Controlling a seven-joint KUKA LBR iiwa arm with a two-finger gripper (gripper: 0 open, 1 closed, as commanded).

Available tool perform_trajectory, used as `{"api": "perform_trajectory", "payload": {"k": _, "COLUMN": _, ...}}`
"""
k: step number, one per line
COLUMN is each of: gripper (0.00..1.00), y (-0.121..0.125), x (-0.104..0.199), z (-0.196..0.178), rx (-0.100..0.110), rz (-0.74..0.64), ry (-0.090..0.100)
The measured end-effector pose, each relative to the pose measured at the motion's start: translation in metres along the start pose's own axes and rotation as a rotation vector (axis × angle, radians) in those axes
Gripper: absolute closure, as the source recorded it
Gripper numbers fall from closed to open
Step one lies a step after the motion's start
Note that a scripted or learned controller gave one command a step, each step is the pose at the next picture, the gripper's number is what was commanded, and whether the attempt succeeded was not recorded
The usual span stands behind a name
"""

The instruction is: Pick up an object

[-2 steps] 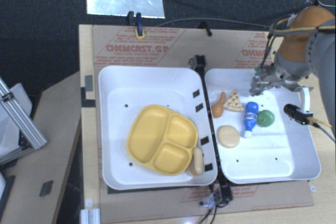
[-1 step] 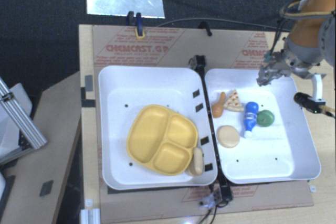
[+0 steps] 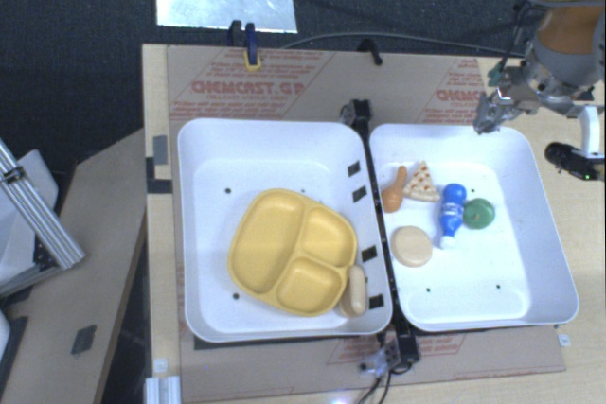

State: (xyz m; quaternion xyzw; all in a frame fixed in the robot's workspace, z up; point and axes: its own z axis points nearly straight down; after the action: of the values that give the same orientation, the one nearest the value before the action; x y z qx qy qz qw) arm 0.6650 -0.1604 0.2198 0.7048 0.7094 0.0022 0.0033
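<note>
Arm [image 3: 568, 14] cut off at right edge

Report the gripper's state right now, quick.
Gripper: cannot be told whether open or closed; it sits above the far rim of the right bin, with no object seen in it.

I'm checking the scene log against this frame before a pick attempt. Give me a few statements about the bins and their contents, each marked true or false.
1. The yellow divided plate lies in the left bin. True.
2. The blue bottle stands in the left bin. False: it lies in the right bin, beside the green ball.
3. The gripper hovers at the right bin's far edge. True.
4. The pizza slice rests on the yellow plate. False: it lies in the right bin, next to the drumstick.
</note>
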Motion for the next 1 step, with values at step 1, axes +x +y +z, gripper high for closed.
{"api": "perform_trajectory", "payload": {"k": 1, "gripper": 1.0, "y": 0.0011, "x": 0.0, "z": -0.0088, "rx": 0.004, "rz": 0.001, "ry": 0.001}}
